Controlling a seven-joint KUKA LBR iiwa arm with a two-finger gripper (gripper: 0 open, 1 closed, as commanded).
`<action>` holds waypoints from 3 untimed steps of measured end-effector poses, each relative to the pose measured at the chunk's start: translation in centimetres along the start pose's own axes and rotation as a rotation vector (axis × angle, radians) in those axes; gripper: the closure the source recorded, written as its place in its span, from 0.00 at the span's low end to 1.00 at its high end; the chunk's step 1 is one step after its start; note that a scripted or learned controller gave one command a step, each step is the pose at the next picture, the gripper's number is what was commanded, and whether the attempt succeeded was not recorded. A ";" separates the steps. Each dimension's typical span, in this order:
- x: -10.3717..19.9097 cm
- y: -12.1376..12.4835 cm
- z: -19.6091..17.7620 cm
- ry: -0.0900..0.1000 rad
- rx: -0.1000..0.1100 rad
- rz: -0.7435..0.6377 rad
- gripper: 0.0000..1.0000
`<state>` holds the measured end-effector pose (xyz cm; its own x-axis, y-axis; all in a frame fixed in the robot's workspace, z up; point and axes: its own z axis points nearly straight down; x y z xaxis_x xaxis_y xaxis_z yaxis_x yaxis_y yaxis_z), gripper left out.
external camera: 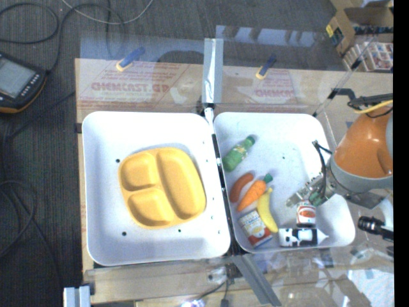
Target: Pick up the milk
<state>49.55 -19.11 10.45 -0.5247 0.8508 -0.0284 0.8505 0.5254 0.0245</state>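
milk (298,236): lying on its side in the lower right of the right bin (281,118), close to the bin's lower wall; black-and-white cow print showing.
can (306,215): sitting just above the milk, red and white, touching it or nearly; can't tell which.
gripper (308,194): hanging over the right side of the right bin, just above the can in the frame, apart from the milk. Nothing is showing in its grasp.
gripper state: can't tell whether it's released or clenched; the metal tip is too small and cluttered to read.
arm (367,155): reaching in from the right edge, its orange band sitting mid right of the frame.
box (253,226): lying left of the milk, orange-red label up.
banana (266,213): lying between the box and the can, slanting, touching the box.
carrot (254,193): lying just above the banana, green top pointing upper right.
sausage (241,185): lying beside the carrot on its left.
bottle (239,153): green, lying tilted near the bin's left wall, upper part.
left bin (102,171): holding a yellow tray (163,187) with three compartments, sitting around its centre.
pendant (16,82): resting on the floor at the left edge, cables trailing from it.
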 end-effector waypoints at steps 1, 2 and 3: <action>0.1 -0.1 0.1 0.003 0.003 0.001 0.00; -3.6 0.9 -4.5 0.022 0.032 0.378 0.00; -3.6 0.9 -4.5 0.022 0.032 0.378 0.00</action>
<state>52.08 -21.66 15.03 -0.1737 0.9848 -0.0019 0.9848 0.1737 -0.0024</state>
